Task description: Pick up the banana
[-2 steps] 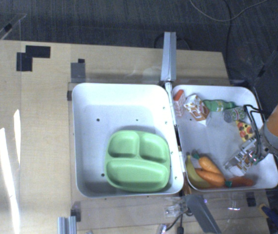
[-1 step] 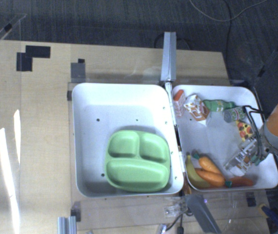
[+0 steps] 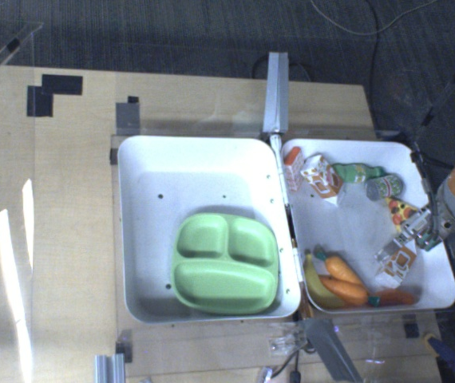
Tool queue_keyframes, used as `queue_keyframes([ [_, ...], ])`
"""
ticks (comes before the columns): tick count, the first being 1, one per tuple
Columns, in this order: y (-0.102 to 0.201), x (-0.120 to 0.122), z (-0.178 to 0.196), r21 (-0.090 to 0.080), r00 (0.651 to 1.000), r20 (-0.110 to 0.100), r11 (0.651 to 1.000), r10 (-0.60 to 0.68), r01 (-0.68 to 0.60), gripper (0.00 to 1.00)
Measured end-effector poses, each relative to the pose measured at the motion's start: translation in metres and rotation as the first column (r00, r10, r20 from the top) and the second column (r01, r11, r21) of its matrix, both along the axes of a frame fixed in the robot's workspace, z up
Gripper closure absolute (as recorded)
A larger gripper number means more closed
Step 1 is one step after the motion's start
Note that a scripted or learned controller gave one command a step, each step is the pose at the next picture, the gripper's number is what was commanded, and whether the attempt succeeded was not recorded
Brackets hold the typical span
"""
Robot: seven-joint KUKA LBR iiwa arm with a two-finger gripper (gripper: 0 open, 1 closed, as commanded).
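Right now I count one banana (image 3: 317, 284) in the right bin's (image 3: 443, 294) near-left corner, beside two carrots (image 3: 344, 280); no labels readable. Whether my gripper (image 3: 413, 234) holds anything, I cannot tell.

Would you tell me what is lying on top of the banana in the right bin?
An orange carrot lies across the banana, covering its right side; the banana's yellow left edge shows, the rest is hidden.

Banana (image 3: 317, 282): yellow, curved, lying flat in the right bin's (image 3: 443, 294) near-left corner, against the left wall, partly covered by two carrots (image 3: 346, 281).
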State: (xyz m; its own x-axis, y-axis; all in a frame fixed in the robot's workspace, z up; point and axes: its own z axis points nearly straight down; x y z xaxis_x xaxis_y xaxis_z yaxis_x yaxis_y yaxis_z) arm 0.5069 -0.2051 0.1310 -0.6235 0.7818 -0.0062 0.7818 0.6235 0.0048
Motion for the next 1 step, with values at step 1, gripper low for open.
queue_keyframes([
  [1,0.0592,-0.0137,-0.0418,-0.002,1.0,0.007,1.0,0.0,0.0,0.0],
])
